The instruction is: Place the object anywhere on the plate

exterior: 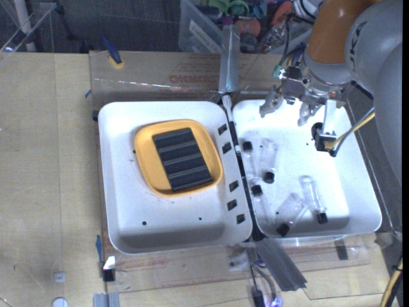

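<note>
While your end effector [289, 110] hangs over the far edge of the right bin [358, 190], its two fingers stand apart with nothing between them, one finger [268, 104] toward the divider and the other nearer the wrist. You see the grey arm [377, 50] with its orange band reaching in from the right above it. Below the end effector, on the floor of the right bin, you find several clear vials with black caps: one [269, 162] near the middle, another [313, 197] toward the near right, and one [287, 213] close to the near edge, all lying loose and apart from the fingers. Across the divider, the left bin [128, 222] holds the yellow plate [148, 171], and on that plate lies a black ribbed block [182, 158]. Behind both bins, past the desk [45, 171], sits a clear tub of coloured items [236, 11].
</note>
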